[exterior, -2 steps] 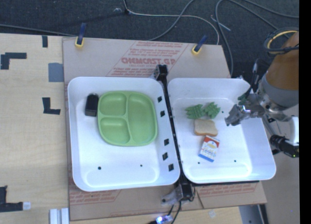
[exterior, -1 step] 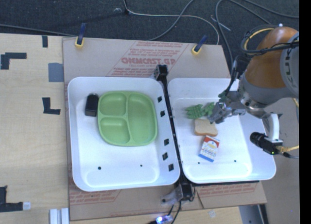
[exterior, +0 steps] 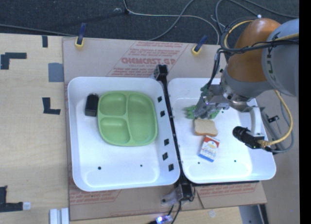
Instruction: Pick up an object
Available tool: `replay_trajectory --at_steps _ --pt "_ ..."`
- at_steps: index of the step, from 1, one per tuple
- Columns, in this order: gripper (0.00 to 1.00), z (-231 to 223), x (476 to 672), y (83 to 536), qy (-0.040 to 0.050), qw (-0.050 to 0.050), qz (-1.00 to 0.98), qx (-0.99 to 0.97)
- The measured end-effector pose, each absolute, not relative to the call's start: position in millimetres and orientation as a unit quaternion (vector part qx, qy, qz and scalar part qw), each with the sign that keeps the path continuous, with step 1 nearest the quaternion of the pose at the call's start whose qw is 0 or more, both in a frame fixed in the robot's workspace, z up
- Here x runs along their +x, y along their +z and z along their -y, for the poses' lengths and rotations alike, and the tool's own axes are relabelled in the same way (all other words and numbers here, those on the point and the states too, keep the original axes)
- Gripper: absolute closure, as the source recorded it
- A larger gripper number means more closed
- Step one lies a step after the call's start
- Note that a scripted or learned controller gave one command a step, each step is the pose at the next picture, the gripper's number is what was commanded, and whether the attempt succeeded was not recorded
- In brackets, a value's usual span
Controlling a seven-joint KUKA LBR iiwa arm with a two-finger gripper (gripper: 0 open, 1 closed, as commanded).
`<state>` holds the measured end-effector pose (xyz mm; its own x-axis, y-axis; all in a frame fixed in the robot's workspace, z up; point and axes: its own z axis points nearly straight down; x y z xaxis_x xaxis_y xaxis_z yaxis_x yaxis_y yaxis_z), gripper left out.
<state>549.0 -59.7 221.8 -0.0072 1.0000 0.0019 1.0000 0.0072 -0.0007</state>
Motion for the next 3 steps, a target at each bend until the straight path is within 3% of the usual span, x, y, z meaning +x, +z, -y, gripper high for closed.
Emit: replay_trajectory --at_steps 3 --pt "1.00 -99.6 606.8 219.9 -0.0003 0.001 0.709 -0.705"
